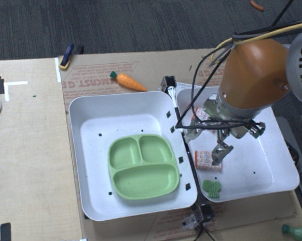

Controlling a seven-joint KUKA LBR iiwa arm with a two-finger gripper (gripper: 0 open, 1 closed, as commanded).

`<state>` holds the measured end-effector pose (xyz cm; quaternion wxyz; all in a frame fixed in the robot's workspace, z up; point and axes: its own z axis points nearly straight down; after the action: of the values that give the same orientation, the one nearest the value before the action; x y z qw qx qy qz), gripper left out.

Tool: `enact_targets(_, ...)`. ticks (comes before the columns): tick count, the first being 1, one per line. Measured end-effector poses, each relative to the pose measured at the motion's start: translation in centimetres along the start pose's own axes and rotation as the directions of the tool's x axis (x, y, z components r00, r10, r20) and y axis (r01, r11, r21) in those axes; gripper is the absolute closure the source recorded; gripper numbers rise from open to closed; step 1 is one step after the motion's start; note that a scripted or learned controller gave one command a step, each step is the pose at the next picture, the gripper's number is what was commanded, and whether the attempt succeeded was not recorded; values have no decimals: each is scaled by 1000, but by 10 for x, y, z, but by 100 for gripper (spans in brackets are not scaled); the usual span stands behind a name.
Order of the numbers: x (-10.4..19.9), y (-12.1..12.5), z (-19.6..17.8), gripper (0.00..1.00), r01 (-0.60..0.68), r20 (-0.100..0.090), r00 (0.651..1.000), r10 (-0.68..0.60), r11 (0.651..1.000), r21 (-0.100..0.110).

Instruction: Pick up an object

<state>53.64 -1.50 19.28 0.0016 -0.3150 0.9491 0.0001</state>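
Note:
In the right bin (259,179) a small red and white carton (203,159) lies near the left wall. A green knobbly object (212,188) rests just in front of it, by the bin's front left corner. My gripper (222,151) hangs low over the bin under the orange wrist band (254,75), its tip right beside the carton's right end. Whether it touches the carton I cannot tell. Nothing shows as lifted off the bin floor.
The left bin (90,148) holds a green divided plate (143,166). A toy carrot (128,81) lies on the cardboard behind the bins. Black clips join the bins along their shared wall (181,141). Cables run from the arm toward the back right.

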Motion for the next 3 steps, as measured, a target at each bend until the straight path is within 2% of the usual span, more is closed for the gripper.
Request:
enact_targets(1,1,13,0,0,261,1,965,-261,965,0)
enact_targets(2,47,-14,0,0,346,0,938,-346,938,0)
enact_targets(3,20,-6,0,0,643,1,766,-643,766,0)
